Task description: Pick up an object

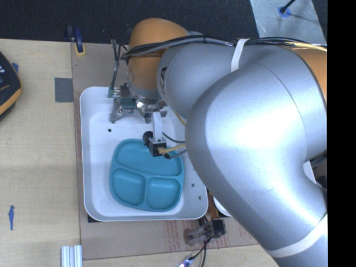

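A blue plastic tray with three compartments (146, 177) lies flat in the near half of the left white bin (92, 149). My gripper (132, 114) hangs over the far part of that bin, just beyond the tray's far edge. Its two metal fingers (116, 113) stand apart, open, with bare bin floor showing between them. A small black fitting with a yellow cable (154, 146) hangs off the wrist over the tray's far rim. The grey arm (250, 138) with its orange band (147, 43) hides most of the right side.
Only a sliver of the right bin (218, 207) shows beneath the arm. A yellow and black device (6, 88) sits at the bench's left edge, beside a grey tape patch (64, 89). A blue clamp (78, 40) is at the back. Cable connectors (203, 232) lie at the front.
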`<state>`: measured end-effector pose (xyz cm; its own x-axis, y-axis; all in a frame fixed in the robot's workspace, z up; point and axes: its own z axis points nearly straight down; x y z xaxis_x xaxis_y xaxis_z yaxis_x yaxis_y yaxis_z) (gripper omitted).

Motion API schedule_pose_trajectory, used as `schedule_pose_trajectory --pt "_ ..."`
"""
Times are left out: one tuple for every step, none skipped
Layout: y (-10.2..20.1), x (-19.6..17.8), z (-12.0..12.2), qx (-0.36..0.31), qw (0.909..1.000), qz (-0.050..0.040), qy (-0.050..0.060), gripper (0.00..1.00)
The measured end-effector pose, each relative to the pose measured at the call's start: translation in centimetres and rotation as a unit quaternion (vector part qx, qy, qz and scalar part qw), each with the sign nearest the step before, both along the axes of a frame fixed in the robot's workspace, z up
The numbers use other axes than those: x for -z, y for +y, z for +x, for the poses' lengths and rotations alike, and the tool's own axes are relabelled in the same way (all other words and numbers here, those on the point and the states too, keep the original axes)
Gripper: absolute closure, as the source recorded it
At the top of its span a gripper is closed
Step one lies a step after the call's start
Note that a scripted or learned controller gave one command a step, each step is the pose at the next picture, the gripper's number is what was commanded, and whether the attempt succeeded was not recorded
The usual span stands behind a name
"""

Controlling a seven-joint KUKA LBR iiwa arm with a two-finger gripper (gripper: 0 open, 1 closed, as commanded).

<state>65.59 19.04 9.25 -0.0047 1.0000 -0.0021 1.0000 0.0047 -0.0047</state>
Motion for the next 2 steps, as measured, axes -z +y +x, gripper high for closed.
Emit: schedule_pose_trajectory --pt "-4.2 -12.7 -7.1 0.001 1.0000 0.0004 -0.001 0.00" --pt "-0.7 -0.1 -7.6 -0.001 1.0000 0.0007 -0.004 0.00"
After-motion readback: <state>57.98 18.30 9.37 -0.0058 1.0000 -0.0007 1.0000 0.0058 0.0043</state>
